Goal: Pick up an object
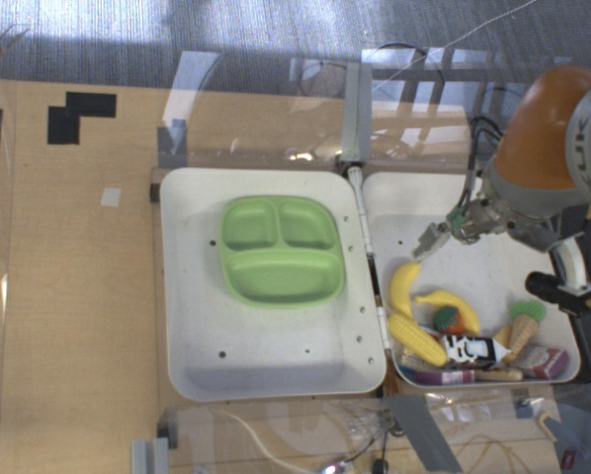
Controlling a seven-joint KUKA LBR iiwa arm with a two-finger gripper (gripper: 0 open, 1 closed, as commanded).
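Observation:
My gripper (432,240) hangs over the upper middle of the right bin (414,200), angled down to the left. It sits just above and right of a yellow banana (404,286), apart from it. Toys crowd the bin's front: a corn cob (416,339), a second yellow curved piece (446,300), an orange piece with a green top (446,317), a black and white item (470,348) and an ice cream cone (520,326). I see nothing hanging from the gripper.
The left bin (192,354) holds a green divided plate (281,250). A metal divider (367,255) separates the bins. A brown packet (548,363) and a pink strip (439,374) lie along the right bin's front wall. The arm's orange band (543,136) looms at right.

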